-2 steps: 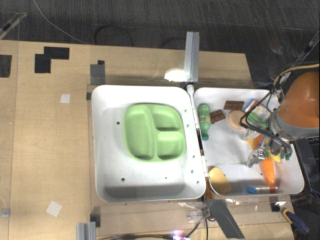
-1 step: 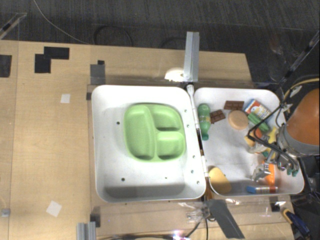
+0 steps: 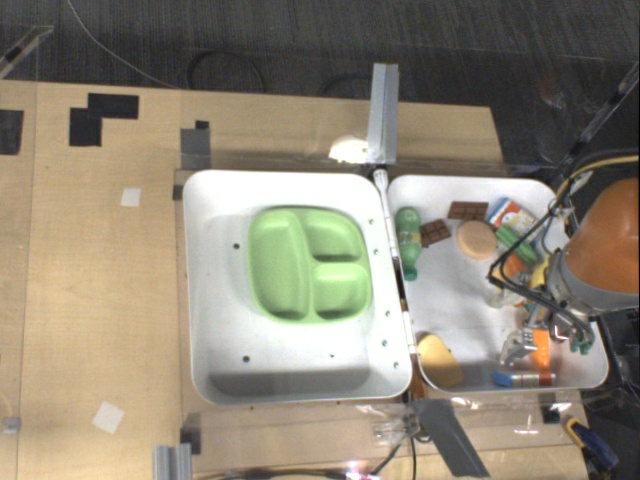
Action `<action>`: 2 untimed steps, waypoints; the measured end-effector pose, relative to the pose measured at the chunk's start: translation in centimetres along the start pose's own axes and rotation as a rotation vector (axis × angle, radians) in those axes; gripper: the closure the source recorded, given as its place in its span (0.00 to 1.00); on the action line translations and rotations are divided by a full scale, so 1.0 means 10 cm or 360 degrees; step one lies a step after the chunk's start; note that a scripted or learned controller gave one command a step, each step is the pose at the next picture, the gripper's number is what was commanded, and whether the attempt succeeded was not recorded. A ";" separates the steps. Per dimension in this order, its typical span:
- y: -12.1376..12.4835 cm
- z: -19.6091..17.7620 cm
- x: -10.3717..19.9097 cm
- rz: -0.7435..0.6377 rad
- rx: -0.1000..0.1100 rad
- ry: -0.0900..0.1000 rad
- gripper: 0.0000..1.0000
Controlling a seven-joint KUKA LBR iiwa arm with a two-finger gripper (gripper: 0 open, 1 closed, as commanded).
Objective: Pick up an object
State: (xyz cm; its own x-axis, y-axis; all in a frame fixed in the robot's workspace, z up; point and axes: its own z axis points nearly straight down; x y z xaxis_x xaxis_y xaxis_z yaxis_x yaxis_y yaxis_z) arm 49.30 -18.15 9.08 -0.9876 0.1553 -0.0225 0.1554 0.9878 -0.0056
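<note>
My gripper (image 3: pixel 527 340) hangs low over the right bin's (image 3: pixel 455 298) near right corner, under the orange band of the arm (image 3: pixel 610 243) and a tangle of cables. An orange object (image 3: pixel 541 343) lies right beside the gripper, and I cannot tell whether they touch. Just in front lies a thin marker-like item (image 3: pixel 522 377) with a red and a blue end. A yellow rounded piece (image 3: pixel 437 358) sits at the bin's near left corner. Further back lie a green bottle (image 3: pixel 407 236), a round tan disc (image 3: pixel 476 239), two brown blocks (image 3: pixel 435 232) and a colourful box (image 3: pixel 510 216).
The left bin (image 3: pixel 215 268) holds a green divided plate (image 3: pixel 308 263). A metal post (image 3: pixel 383 113) stands behind the wall between the bins. Bare white floor lies in the middle of the right bin. The wooden bench (image 3: pixel 90 268) stretches to the left.
</note>
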 end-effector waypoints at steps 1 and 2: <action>-0.10 0.04 -0.85 -0.0100 -0.0008 0.0011 0.00; 0.01 0.00 0.02 0.0129 -0.0006 0.0012 0.00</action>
State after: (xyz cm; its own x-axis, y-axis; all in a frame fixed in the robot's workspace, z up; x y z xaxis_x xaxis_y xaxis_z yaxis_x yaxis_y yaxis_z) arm 49.13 -18.01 9.06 -0.9719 0.2349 -0.0154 0.2349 0.9720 -0.0001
